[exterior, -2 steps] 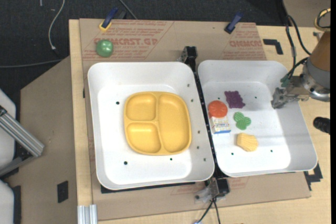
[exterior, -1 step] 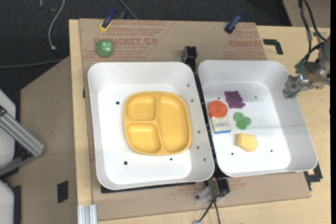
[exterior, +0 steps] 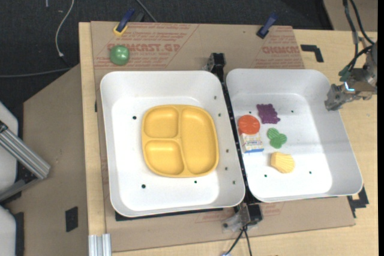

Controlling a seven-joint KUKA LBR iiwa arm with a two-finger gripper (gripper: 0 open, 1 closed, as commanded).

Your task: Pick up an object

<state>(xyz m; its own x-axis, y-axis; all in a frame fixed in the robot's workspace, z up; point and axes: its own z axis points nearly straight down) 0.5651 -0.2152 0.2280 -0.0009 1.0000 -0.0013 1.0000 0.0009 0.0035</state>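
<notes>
Yellow shell toy (exterior: pixel 282 162) sits lowest among small items in right bin (exterior: pixel 336 177), gripper (exterior: pixel 336 98) at bin's right rim, finger spacing unreadable; best approach: descend straight over shell, clear of green piece (exterior: pixel 276 138).

bins (exterior: pixel 120 189): glossy white plastic | tray (exterior: pixel 180 139): smooth yellow plastic | bench (exterior: pixel 198 45): matt cardboard

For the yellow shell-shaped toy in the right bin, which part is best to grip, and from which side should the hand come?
Probably best from straight above, closing across the narrower width of the yellow shell toy. It lies flat and low on the floor of the right bin, so a side approach has little to catch. Open floor lies to its right and below it; the green piece is close above, so keep the fingers away from that side.
</notes>
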